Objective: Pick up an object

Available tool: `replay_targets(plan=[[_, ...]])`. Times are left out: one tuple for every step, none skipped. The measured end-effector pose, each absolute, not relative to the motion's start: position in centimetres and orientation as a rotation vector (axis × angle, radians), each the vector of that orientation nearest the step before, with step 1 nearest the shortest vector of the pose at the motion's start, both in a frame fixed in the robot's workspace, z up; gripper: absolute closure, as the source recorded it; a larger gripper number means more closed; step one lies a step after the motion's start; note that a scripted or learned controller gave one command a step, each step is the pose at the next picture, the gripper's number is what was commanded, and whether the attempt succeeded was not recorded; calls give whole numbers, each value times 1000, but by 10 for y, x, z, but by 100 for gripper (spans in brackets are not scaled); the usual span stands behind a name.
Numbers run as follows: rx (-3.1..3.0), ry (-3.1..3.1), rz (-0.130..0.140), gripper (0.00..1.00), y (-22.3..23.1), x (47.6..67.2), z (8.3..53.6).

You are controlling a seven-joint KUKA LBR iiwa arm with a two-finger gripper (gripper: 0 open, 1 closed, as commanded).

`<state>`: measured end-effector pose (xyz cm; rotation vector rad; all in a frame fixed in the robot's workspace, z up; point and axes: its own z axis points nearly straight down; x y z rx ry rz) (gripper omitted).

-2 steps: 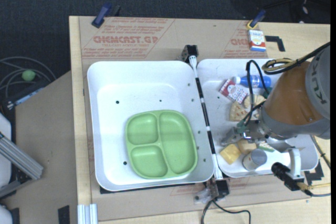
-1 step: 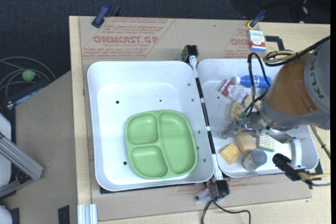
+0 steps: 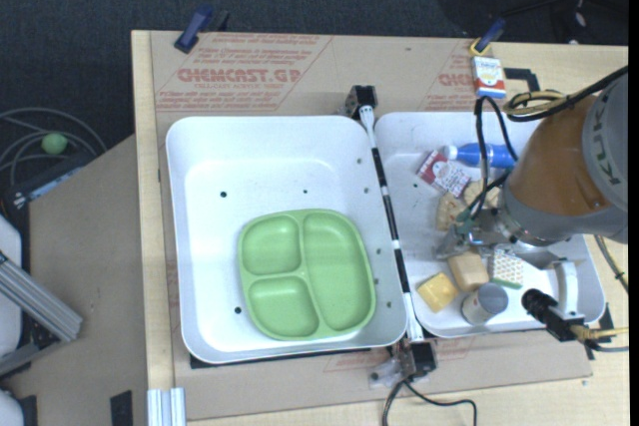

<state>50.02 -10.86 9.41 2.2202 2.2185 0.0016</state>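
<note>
Arm low over the cluttered right bin

The gripper (image 3: pixel 467 236) sits among the objects in the right bin (image 3: pixel 399 140), beside a yellow block (image 3: pixel 436 291) and grey cup (image 3: pixel 486 302). A green divided plate (image 3: pixel 305 272) lies in the left bin (image 3: pixel 200 165).

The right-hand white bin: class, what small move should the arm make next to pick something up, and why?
Probably a short straight descent. The end effector sits low in the right-hand white bin, over a heap of small items beside the tan block, with the yellow foam wedge and grey cylinder nearby. Nothing is visibly held, so it likely needs to settle onto one item first.
</note>
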Motion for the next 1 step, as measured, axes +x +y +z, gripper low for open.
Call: replay_targets(plan=[[2219, 2222, 3, 100, -62, 552, 185]])
